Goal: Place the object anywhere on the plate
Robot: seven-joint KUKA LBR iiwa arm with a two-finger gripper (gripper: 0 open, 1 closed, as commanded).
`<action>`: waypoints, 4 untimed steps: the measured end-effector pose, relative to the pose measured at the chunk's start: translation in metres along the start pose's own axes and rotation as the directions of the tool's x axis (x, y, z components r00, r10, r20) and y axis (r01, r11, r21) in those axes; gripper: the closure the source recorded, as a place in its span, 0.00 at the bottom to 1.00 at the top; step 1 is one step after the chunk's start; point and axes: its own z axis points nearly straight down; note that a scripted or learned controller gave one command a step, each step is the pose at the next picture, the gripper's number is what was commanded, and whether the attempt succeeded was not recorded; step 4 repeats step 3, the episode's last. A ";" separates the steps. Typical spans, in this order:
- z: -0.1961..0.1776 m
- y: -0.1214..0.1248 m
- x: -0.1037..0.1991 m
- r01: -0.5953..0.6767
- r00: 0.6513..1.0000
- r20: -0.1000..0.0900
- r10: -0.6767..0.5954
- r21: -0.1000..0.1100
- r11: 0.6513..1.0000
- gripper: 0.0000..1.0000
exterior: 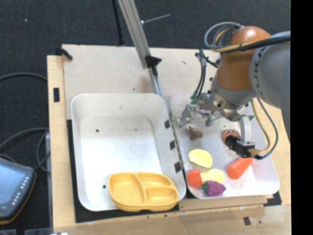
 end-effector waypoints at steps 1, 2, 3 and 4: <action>0.020 -0.074 0.067 -0.001 1.000 -0.001 0.001 0.004 1.000 0.00; -0.004 -0.024 0.149 0.001 1.000 -0.001 -0.001 -0.005 1.000 0.00; 0.124 -0.039 0.244 -0.002 1.000 0.003 0.002 0.007 1.000 0.00; 0.124 -0.039 0.244 -0.002 1.000 0.003 0.002 0.007 1.000 0.00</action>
